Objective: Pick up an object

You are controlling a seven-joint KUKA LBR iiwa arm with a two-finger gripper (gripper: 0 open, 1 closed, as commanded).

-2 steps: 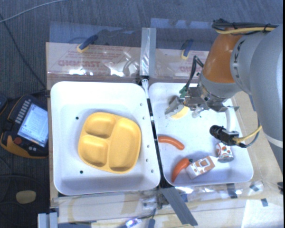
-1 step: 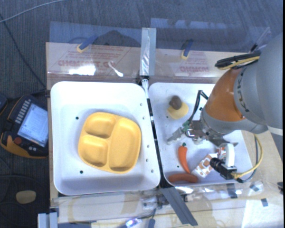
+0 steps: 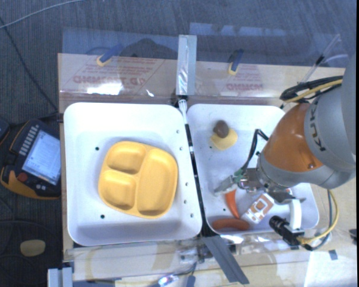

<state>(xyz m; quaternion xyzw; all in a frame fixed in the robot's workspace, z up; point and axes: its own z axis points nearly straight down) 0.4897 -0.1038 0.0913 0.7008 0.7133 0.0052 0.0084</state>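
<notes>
Arm lowered into the right white bin (image 3: 198, 160), working among small toy foods.

The grey-and-orange arm's gripper (image 3: 242, 184) hangs low over the right bin; whether its jaws are apart or together cannot be told. An orange carrot-shaped toy (image 3: 231, 203) lies just beside the gripper, toward the bin's near edge, probably the target. A yellow-and-brown toy piece (image 3: 222, 134) sits farther back. A yellow divided plastic plate (image 3: 139, 178) lies in the left bin, well apart.

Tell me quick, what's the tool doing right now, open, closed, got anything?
Tool: low in the right bin, just above the orange pieces; open or closed cannot be told, and nothing is visibly held.
</notes>
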